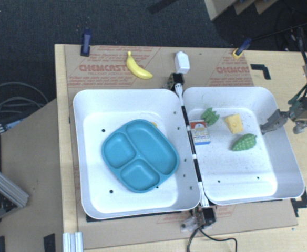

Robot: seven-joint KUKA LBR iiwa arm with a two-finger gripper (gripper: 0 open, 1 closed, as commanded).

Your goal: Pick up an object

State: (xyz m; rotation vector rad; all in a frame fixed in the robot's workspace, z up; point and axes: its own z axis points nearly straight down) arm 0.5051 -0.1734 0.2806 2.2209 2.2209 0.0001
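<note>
On the counter (64,140) behind the bins lies a banana (138,67), outside my working area and so not a likely target. The left bin (85,193) holds a blue tray (139,154), a divided plate lying flat and taking up most of the floor; something yellowish peeks from under its far edge, too hidden to name. That tray looks broad and awkward for two fingers.

The right bin (285,177) carries the smaller pieces, which I judge the better picks. A small box (199,132) lies flat against the left wall, a green piece (211,116) just behind it. Near the middle sits a yellow block (234,123), and just in front of it a leafy green toy (244,142), both apart from the walls with room around them.

My gripper (274,121) hangs over the bin's right rim, near the leafy toy but not touching it. I cannot tell how far open it is at this angle, and I see nothing between its parts. The pick is not yet made; the toy or the block seems nearest.
</note>
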